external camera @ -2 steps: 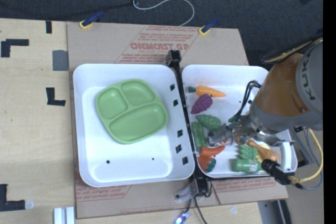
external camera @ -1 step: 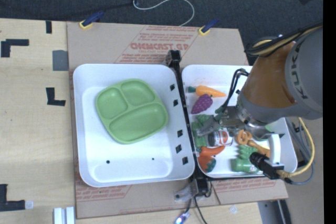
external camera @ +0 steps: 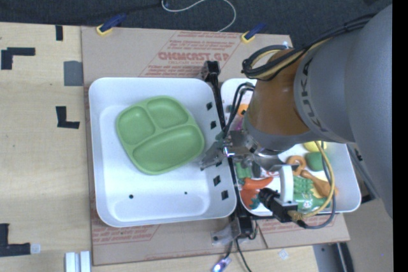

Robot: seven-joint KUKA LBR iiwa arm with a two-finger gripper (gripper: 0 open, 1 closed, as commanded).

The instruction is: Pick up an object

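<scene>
Pick not yet confirmed: gripper [external camera: 245, 170] low in right bin [external camera: 349, 202] among small objects [external camera: 306, 183], grip state indeterminable.

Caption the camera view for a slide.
Arm reaches into right bin of small items; green tray lies in left bin.

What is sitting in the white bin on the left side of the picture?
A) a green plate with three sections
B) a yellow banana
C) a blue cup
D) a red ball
A, because a green plate with three sections lies in the left bin, while the arm hangs over the right bin with its jumble of small colourful things.
</scene>
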